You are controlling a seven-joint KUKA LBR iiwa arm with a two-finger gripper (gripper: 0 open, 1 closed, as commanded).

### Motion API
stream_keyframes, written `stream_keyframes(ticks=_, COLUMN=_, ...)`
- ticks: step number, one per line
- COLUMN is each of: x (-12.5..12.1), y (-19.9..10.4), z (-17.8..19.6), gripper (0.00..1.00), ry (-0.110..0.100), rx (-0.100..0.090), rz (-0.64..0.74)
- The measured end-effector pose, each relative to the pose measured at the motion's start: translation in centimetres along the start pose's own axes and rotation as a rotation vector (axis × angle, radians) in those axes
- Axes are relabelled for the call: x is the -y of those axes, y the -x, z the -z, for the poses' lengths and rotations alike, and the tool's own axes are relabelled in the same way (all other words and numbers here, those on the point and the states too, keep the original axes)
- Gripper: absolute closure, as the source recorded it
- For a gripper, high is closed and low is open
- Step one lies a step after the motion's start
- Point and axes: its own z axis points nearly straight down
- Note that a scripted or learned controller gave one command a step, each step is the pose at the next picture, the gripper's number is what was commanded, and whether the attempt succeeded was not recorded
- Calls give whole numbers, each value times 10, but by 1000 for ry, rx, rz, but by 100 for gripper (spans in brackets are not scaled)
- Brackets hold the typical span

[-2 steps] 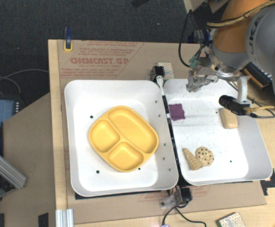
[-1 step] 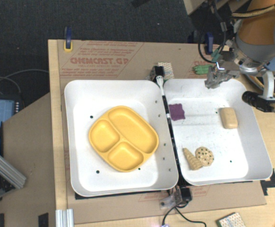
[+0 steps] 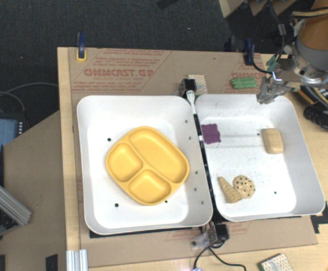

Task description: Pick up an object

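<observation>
Bench with two white bins (image 3: 90, 151), yellow tray (image 3: 147, 165), cookie (image 3: 243, 185).

yellow divided plate (image 3: 147, 164): three compartments, lying flat in the left bin (image 3: 90, 151); right of that bin | purple block (image 3: 210, 133): nearest it; tan block (image 3: 273, 140): farthest; cone (image 3: 227, 189) touching cookie (image 3: 243, 184): nearer the camera

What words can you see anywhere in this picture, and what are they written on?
"CHEMCAST GP": big red letters on the brown board under the bins, near its far left edge.
The smaller red lines above and below it: too blurred to read.
Red print on the same board beside the green thing: partly hidden, unreadable.
</observation>
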Motion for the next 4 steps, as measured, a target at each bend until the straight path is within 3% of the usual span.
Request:
stream_keyframes(ticks=1, x=-16, y=-33, z=-141, gripper=100, ry=-14, rx=-5, rz=5)
stream_keyframes(ticks=2, x=-4, y=21, z=-26, gripper=100, ry=8, rx=3, rz=-2)
stream_keyframes(ticks=3, x=0, y=-31, z=-78, gripper=100, ry=-10, rx=-5, rz=6)
stream_keyframes(ticks=4, x=-3, y=-18, z=-15, gripper=100, ry=5, rx=0, rz=2)
